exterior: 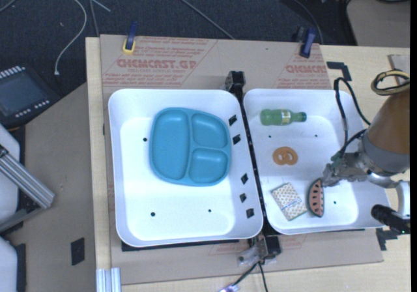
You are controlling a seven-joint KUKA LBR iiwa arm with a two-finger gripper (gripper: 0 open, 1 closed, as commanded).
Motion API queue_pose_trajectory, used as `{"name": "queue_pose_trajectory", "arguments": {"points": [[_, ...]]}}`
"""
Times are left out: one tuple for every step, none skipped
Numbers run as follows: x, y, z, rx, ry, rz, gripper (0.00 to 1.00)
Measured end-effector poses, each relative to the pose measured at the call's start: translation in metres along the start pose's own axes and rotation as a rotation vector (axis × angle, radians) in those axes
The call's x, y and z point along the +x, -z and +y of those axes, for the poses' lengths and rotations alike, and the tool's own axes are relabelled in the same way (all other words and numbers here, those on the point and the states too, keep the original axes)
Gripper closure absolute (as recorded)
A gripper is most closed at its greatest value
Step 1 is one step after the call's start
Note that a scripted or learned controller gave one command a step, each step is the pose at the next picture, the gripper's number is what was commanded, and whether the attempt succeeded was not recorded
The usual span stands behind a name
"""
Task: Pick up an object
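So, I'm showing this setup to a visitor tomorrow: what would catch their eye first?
Probably the big blue divided plate in the middle of the left bin. Next, the right bin, where the gripper hovers just above a watermelon slice, with a pretzel, green bottle and patterned packet nearby.

Two bins sit side by side on the bench. The left bin (130,212) holds a divided plate (190,146), set toward its far half. In the right bin (339,222), a bottle (282,116) lies at the far end, a pretzel (285,156) nearer the middle, and a packet (288,200) beside a watermelon slice (316,198) at the near end. The gripper (332,173) stands just above the slice.
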State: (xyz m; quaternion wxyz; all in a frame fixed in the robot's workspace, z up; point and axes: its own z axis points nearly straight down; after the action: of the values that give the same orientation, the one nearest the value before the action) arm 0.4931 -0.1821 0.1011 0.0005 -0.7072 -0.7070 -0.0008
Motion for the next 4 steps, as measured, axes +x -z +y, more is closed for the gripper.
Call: {"name": "queue_pose_trajectory", "arguments": {"points": [[0.007, 0.061, 0.000, -0.006, 0.002, -0.003, 1.00], [0.008, 0.124, 0.008, -0.008, 0.002, -0.004, 1.00], [0.008, 0.176, 0.009, -0.006, 0.002, -0.004, 1.00], [0.051, 0.161, 0.020, 0.002, 0.004, 0.000, 1.00]]}}
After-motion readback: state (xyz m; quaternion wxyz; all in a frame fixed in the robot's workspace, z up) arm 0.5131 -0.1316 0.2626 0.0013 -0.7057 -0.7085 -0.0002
